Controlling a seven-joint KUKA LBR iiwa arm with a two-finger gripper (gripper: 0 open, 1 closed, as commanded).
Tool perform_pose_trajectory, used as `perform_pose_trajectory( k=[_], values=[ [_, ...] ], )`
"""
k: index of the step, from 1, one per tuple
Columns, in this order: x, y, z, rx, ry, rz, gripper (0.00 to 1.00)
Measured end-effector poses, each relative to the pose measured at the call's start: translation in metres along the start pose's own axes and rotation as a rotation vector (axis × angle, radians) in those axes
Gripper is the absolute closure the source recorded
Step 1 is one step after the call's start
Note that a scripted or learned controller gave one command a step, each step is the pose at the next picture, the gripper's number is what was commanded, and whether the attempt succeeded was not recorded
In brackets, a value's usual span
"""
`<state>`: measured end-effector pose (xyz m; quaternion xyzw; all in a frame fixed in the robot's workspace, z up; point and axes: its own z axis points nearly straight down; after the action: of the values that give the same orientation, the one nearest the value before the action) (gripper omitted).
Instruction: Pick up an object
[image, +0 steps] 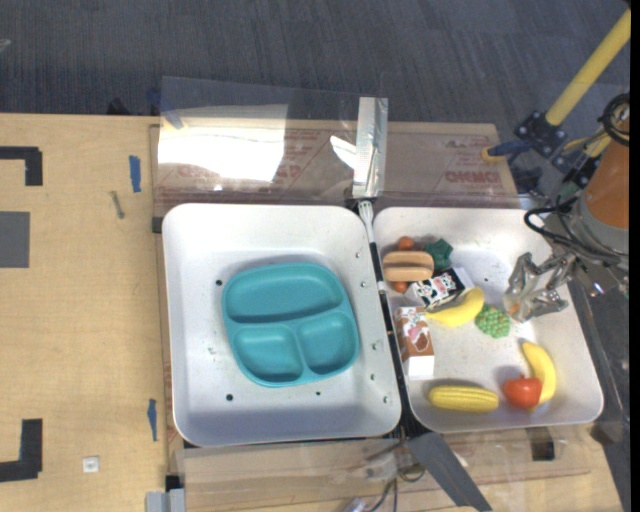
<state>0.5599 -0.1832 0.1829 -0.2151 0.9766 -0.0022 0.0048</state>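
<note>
Tool (527, 296), metallic and two-fingered, hangs at the right of the frame over the right white bin (590, 400); whether it is wide or narrow cannot be told. Just beside it at lower left lies a green bumpy toy vegetable (492, 322), with a yellow toy banana (456, 309) next along. A second yellow banana (541, 367) touches a red toy tomato (521, 392) at lower right. Left white bin (190, 400) carries a teal three-compartment plastic tray (290, 322).

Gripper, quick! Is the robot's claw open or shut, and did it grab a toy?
Gripper: over the right bin, beside the green toy; open or shut cannot be told, and no toy is seen between its fingers.
</note>
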Motion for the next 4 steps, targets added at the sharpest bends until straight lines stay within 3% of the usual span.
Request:
perform_pose_trajectory(
  k=[2, 3, 4],
  values=[
    [-0.005, 0.0, -0.021, 0.006, -0.016, 0.005, 1.0],
    [-0.025, -0.02, 0.08, 0.002, -0.005, -0.109, 1.0],
    [-0.023, -0.018, 0.085, -0.005, 0.002, -0.109, 0.0]
  ],
)
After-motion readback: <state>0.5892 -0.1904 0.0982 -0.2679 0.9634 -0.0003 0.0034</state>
